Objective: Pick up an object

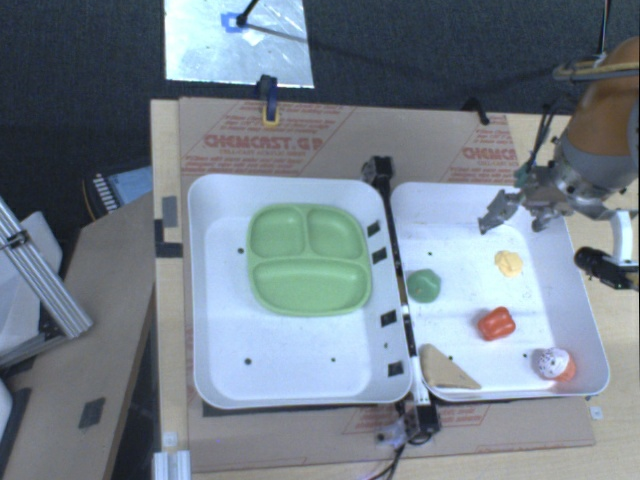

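Two shallow white bins sit side by side on the bench: the left bin and the right bin. One grey arm with an orange band leans in over the right bin's far right corner, wrist tilted down and leftward. Its gripper hangs above the bin's far edge with fingers spread, nothing between them. One green divided plate lies at the centre of the left bin. The right bin holds five small objects: a tan wedge at its near left corner, a green ball by its left edge, a red pepper mid-bin, a yellow piece nearest the gripper, and a white-and-orange toy at the near right corner.
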Robot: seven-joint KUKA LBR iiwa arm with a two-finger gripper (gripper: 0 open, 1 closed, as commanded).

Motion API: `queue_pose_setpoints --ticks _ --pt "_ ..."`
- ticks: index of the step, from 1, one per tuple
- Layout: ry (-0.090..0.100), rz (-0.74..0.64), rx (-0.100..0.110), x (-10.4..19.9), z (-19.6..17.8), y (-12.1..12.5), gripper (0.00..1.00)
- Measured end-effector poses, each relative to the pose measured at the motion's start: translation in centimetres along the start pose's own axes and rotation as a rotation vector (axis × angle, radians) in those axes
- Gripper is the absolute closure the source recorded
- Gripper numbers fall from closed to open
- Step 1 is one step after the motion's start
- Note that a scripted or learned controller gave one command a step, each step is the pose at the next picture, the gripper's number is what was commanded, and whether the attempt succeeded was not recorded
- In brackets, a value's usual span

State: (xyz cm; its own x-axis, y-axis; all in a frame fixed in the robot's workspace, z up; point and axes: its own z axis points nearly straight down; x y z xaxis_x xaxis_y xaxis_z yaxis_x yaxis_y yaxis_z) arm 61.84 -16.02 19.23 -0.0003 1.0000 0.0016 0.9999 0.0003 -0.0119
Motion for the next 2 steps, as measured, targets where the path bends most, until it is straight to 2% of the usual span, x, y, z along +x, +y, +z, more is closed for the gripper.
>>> queue_pose_setpoints --ticks 1,2 --pt "-0.002 -0.002 -0.013 0.0 -0.9 0.3 0.0" --pt "-0.002 -0.001 -0.012 -0.8 4.9 0.6 0.0"
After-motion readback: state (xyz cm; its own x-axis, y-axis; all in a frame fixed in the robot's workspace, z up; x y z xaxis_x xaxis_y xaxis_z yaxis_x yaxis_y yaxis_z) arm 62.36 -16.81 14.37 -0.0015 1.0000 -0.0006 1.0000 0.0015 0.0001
